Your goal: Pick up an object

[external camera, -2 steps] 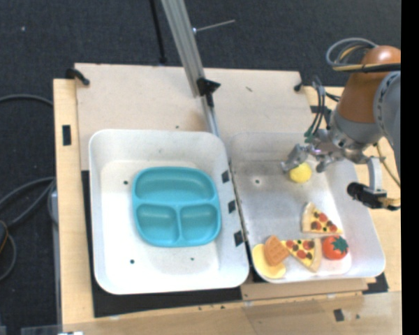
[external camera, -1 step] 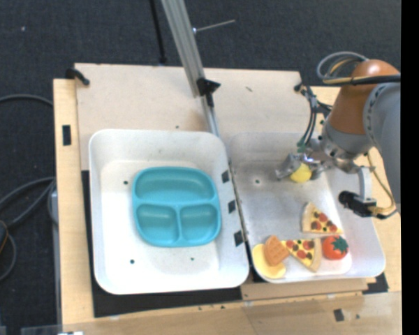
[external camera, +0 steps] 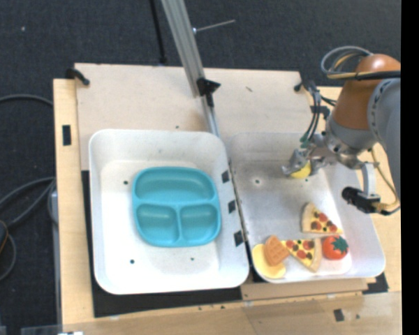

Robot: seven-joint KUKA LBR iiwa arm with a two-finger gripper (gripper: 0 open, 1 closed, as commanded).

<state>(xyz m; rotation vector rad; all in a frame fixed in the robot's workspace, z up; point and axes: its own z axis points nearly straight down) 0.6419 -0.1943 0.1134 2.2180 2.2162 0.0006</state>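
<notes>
My gripper (external camera: 300, 167) hangs over the back of the right bin (external camera: 265, 166), reaching in from the right. A small yellow toy (external camera: 304, 172) shows between its fingertips, and the gripper is shut on it. Near the bin's front lie a pizza slice (external camera: 320, 220), a second pizza slice (external camera: 302, 251), a red tomato (external camera: 335, 247) and an orange biscuit-like piece (external camera: 275, 250) on top of a pale yellow piece (external camera: 272, 269).
A teal divided tray (external camera: 176, 206) rests in the left bin (external camera: 105, 187). A slanted metal post (external camera: 188, 47) rises from behind the bins. Cables and a black fitting (external camera: 363, 199) hang off the wrist at the right bin's edge.
</notes>
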